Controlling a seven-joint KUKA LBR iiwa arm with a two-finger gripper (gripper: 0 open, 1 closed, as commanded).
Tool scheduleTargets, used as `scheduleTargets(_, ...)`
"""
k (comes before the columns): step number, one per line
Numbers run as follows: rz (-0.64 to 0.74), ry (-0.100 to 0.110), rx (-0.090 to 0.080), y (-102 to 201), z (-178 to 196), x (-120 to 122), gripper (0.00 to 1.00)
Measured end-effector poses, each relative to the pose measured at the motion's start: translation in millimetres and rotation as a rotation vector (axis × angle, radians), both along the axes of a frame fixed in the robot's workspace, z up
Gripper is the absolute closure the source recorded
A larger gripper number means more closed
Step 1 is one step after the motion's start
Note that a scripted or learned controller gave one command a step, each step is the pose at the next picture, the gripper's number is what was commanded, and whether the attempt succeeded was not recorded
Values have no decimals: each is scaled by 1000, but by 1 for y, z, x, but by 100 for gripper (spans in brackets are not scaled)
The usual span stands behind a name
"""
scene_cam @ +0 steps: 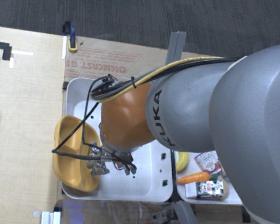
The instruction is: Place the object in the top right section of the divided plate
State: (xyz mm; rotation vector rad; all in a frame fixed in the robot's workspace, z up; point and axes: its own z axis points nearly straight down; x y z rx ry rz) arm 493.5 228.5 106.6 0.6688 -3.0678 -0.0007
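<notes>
We see the KUKA arm (221, 108) reaching in from the right, its orange band (124, 117) hanging over the left white bin (146, 185). Below that band the gripper (105, 164) sits low over the bin, at the right rim of a yellow divided plate (73, 149) that lies along the bin's left side and laps over its left edge. The wrist and a loop of black cable (77, 137) cover much of the plate, so we cannot make out its dividers or which section lies under the tool.

We cannot tell whether the claw is apart or together; the metal parts there are small and tangled with cable. A small dark, greenish thing (131, 169) shows just right of the gripper, but we cannot say what it is, nor whether it is held. So we cannot place the task's object with any certainty.

In the right bin (191, 192) lie a carrot (192, 178), a yellow thing like a banana (181, 161) and some small printed packets (209, 162), all well apart from the plate.

We judge the step in hand to be the approach to the plate or the release over it. The next move calls for setting the tool above the correct section before letting go, clear of the rim.
</notes>
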Motion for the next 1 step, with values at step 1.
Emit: scheduleTargets(1, 357, -4, 2, 0, 39, -4, 100)
